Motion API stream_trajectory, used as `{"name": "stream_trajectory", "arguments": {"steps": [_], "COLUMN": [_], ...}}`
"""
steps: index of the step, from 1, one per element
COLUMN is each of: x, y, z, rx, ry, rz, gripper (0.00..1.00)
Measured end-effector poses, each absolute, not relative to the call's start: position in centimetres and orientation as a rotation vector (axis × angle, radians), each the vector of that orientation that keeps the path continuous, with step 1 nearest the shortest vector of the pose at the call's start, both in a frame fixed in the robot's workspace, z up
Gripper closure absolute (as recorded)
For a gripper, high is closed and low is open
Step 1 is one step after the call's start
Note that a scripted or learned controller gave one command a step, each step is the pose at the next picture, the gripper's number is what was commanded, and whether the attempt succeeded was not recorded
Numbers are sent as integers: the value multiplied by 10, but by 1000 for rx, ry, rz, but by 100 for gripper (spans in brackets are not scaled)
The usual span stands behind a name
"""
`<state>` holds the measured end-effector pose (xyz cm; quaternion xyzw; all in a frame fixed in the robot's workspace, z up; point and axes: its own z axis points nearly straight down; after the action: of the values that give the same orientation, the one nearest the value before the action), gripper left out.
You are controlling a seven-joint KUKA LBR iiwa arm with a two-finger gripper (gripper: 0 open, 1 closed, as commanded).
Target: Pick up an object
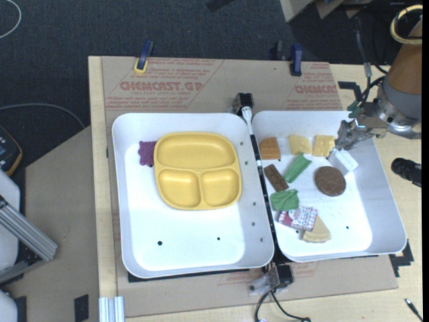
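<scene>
Two shallow white bins on a printed brown board, arm reaching in from the right

The metal two-finger gripper (348,138) hangs over the right bin (375,237), above a pale yellow square block (324,145), its grip hard to judge; a glossy yellow three-compartment plastic tray (198,170) fills the left bin (134,200); the board (107,86) reads "CHEMCAST GP"; dark carpet surrounds.

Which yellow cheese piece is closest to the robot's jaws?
The pale yellow square cheese piece on the right, just beside the gripper. The other yellow piece lies farther left.
</scene>
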<state>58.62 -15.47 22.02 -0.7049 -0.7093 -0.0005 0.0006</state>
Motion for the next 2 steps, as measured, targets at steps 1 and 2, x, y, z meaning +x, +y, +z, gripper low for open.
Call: {"name": "stream_trajectory", "arguments": {"steps": [1,2], "x": [591,600], "y": [-111,-57], "z": [225,235], "rx": [-2214,-2216], "ry": [-2227,-2230], "rz": [-2,-4], "gripper": [100,100]}}
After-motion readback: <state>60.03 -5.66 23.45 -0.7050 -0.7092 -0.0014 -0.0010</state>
